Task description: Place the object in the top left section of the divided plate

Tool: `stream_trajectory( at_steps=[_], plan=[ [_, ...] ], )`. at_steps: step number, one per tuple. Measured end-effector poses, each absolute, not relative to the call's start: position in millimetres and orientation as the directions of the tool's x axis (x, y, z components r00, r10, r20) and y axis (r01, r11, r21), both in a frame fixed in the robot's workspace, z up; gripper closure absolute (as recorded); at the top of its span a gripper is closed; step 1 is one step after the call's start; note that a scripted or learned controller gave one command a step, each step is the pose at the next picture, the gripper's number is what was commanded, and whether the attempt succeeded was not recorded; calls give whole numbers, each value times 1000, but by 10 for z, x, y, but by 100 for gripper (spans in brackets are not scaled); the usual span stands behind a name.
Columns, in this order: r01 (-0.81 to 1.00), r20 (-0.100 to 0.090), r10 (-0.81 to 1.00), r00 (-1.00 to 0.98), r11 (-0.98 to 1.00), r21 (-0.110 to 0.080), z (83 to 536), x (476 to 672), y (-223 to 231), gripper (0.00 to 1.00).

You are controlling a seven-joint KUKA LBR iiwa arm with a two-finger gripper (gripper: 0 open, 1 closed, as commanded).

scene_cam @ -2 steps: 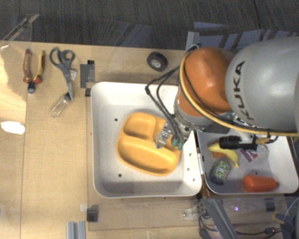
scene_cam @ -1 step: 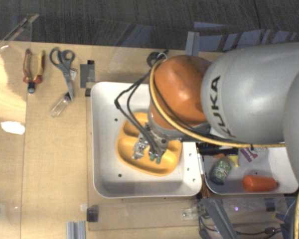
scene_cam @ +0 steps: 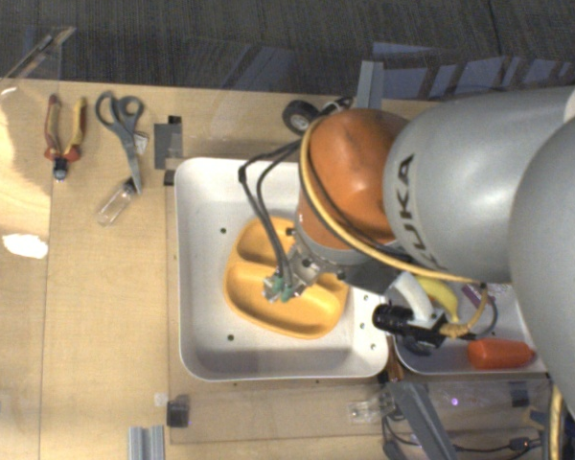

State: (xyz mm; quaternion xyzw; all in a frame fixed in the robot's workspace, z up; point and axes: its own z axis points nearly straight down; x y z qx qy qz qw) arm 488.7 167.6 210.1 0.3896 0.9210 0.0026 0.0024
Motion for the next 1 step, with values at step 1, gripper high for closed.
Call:
stream_trajectory(
  at_steps=[1],
  plan=[
    [779,-3,779,-627,627,8,3514,5134,1655,100]
  ],
)
